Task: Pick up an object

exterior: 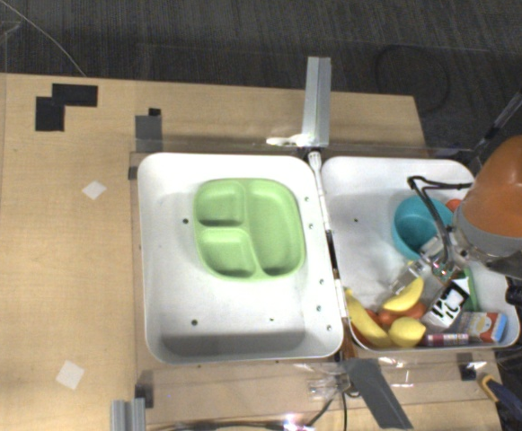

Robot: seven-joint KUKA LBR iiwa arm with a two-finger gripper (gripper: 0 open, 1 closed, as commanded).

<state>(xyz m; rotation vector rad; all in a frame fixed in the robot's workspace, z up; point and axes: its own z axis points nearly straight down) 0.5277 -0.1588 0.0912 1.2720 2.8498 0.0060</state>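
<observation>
On the counter [54,268], the left bin [162,241] holds a green divided tray [247,227], while the right bin [359,196] holds a teal bowl [413,225], yellow bananas [382,317] piled in its near corner and half-hidden clutter beneath the gripper [429,272], whose state I cannot tell.

The wooden bench [54,268] carries two shallow white bins side by side. The left bin [166,241] sits around the bench's middle, and the right bin [359,196] touches it along their shared edge, reaching toward the bench's right edge. Black patches [66,104] mark the bench near its far left corner. Two pale square tags [93,189] lie on the bare wood left of the bins.
</observation>
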